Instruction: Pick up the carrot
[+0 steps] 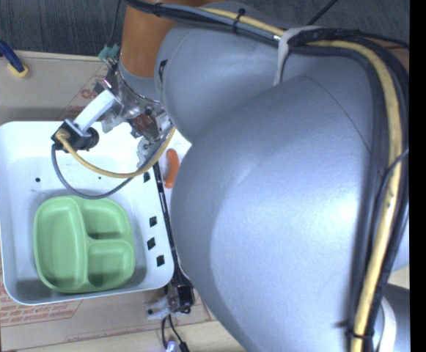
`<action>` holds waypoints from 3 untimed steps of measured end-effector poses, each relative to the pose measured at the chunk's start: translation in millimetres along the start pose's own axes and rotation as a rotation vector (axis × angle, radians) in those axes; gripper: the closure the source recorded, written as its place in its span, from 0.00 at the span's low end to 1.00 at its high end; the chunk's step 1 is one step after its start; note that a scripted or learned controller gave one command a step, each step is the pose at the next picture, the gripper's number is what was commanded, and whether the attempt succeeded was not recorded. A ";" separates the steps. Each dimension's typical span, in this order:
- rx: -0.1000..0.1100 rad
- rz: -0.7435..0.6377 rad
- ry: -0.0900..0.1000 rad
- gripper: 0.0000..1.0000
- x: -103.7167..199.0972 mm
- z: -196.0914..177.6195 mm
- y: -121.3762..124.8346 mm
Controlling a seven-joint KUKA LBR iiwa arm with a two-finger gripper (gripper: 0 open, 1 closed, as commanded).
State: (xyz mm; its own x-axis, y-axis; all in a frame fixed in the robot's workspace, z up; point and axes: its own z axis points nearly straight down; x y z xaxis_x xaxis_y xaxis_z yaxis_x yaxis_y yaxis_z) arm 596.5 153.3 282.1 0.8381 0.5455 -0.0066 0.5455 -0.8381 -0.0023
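Observation:
A slice of the orange carrot (171,169) shows just right of the wall between the two bins, mostly hidden under the big grey arm. The gripper (147,132) hangs below the orange wrist band, over the far edge of the left bin, a little above and left of the carrot. I see nothing held in it.
A green three-compartment tray (84,244) lies in the near part of the left white bin (15,196). A yellow cable (103,173) loops from the wrist over that bin. The arm's grey body (286,196) covers the right bin. A blue-and-yellow object (11,59) lies on the bench at far left.

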 end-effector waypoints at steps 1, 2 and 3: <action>0.003 -0.052 0.000 0.00 -71.9 102.4 18.3; 0.003 0.130 0.000 0.00 -60.7 182.6 4.8; -0.012 0.128 0.010 1.00 -59.3 170.9 10.5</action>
State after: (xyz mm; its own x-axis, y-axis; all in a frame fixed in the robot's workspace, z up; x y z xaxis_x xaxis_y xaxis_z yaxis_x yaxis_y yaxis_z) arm 551.4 111.9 111.5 0.9007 0.4345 0.0044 0.4344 -0.9007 0.0101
